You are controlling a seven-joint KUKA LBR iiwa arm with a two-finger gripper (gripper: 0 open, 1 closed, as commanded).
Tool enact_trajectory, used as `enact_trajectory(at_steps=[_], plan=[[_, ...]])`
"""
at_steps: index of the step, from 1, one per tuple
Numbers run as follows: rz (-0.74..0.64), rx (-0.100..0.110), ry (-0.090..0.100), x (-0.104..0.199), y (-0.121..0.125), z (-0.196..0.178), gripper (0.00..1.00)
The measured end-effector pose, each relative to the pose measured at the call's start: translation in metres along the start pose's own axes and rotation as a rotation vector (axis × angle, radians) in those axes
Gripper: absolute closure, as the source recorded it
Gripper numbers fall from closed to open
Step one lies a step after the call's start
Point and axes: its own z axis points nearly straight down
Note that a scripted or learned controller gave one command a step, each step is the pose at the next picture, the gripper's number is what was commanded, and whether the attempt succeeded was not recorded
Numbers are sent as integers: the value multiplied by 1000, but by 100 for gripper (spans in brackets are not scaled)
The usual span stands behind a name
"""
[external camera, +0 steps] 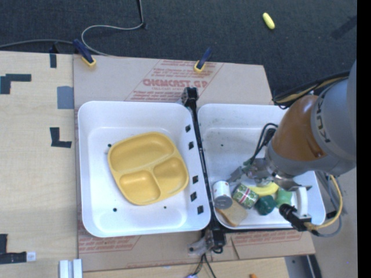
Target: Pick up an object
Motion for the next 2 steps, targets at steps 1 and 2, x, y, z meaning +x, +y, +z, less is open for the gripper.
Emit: enact_trajectory(at_steps=[1, 2], plan=[[2, 6, 0, -107, 21, -86, 0], [0, 3, 0, -95, 53, 0, 0]])
